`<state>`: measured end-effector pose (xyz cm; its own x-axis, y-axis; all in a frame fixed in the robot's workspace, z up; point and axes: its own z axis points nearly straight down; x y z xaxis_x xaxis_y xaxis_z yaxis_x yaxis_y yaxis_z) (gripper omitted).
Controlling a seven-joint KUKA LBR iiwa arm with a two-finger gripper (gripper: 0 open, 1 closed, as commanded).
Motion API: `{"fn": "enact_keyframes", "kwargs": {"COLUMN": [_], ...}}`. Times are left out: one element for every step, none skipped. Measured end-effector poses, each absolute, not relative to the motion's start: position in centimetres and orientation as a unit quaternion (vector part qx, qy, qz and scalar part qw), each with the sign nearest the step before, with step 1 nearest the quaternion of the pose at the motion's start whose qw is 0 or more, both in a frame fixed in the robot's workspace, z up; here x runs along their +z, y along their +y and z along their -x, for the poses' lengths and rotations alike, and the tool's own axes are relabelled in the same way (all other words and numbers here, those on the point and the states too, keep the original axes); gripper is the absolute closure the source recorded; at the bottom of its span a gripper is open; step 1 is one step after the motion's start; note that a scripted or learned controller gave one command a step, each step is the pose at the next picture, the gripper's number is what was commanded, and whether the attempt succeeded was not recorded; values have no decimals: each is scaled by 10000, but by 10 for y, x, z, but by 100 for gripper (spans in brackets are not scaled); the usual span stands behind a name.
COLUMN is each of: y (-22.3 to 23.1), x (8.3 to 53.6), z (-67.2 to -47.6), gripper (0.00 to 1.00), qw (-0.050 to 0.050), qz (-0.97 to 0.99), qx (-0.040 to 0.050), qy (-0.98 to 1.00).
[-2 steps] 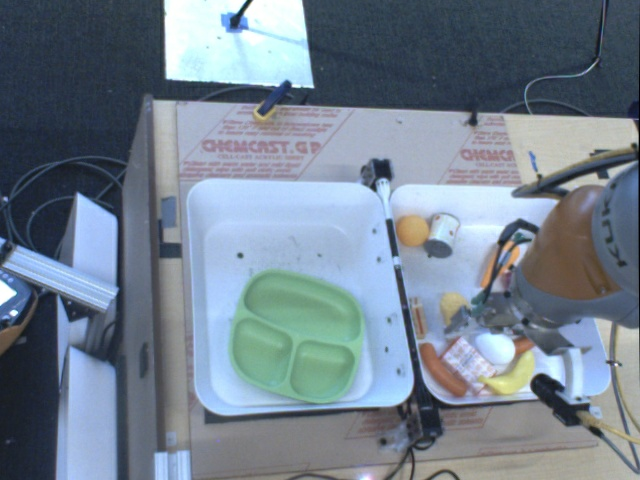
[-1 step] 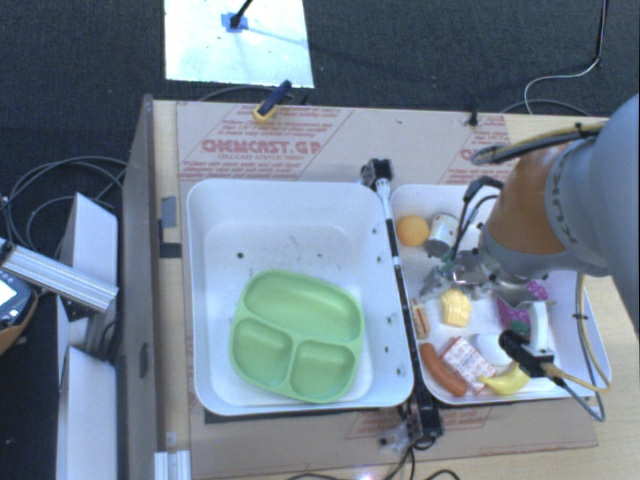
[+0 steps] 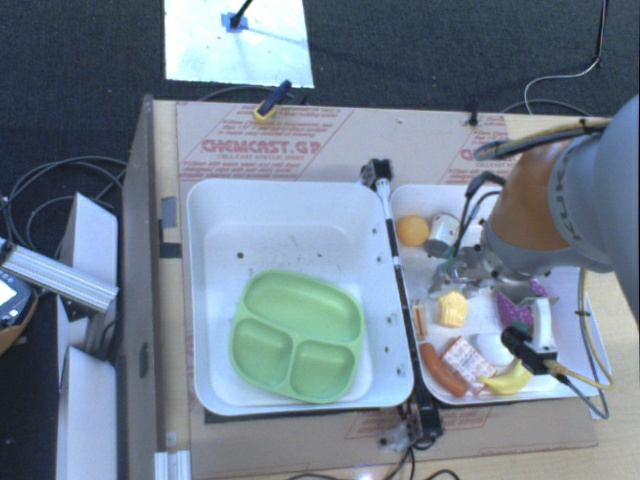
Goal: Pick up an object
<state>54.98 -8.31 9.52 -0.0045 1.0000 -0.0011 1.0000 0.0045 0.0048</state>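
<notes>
Tool [image 3: 452, 276] above corn [image 3: 453, 309], near right bin's [image 3: 402, 201] left wall.

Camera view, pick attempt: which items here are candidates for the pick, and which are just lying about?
Candidates, all in the right bin:
orange ball
yellow corn piece, just below the gripper
hot dog
banana
white egg
purple item

Lying about:
green divided plate in the left bin
yellow-tipped tool on the bench

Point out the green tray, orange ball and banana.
green tray [image 3: 297, 335], camera view, on its central divider.
orange ball [image 3: 412, 230], camera view, on its middle.
banana [image 3: 506, 379], camera view, on its curved body.
</notes>
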Motion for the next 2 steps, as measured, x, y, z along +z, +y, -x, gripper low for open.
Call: {"fn": "enact_keyframes", "kwargs": {"y": [13, 11], "x": [185, 195], "z": [-534, -535], "gripper": [100, 100], "qw": [4, 10], "qz": [-7054, -7041], "qx": [19, 14], "qy": [7088, 7101]}}
